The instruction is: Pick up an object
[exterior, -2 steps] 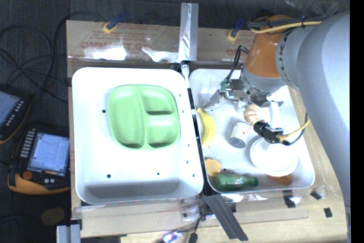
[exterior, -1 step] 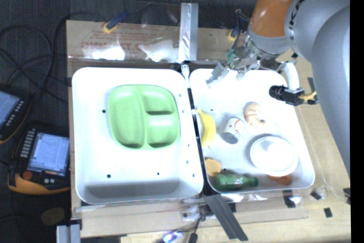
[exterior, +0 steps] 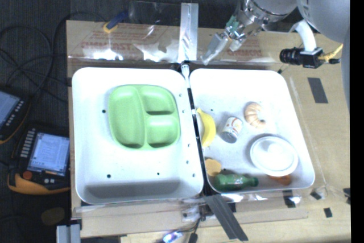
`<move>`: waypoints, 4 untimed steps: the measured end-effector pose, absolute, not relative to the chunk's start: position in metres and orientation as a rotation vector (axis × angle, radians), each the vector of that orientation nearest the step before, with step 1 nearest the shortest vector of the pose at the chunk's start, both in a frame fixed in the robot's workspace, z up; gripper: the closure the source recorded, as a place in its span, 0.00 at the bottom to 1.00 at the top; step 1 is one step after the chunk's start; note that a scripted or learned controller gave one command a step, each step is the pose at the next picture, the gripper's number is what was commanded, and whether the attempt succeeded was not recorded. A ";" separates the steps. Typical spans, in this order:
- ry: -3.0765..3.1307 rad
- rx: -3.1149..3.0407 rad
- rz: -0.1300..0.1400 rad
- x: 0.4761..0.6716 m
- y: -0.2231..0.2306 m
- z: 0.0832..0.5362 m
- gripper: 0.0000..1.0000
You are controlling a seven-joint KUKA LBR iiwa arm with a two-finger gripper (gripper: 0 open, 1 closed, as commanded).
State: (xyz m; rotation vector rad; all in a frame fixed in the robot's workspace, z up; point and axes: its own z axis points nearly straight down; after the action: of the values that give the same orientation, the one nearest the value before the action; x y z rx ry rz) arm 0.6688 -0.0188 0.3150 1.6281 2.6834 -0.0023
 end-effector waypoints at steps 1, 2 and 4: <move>2.787 1.450 -0.002 0.668 -0.070 0.195 0.00; 2.675 1.650 0.000 0.620 -0.117 0.133 0.00; 2.543 1.844 -0.003 0.628 -0.187 0.111 0.00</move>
State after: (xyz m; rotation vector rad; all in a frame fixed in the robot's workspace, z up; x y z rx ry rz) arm 0.6285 -0.1872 0.1112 1.8436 2.5431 -0.0027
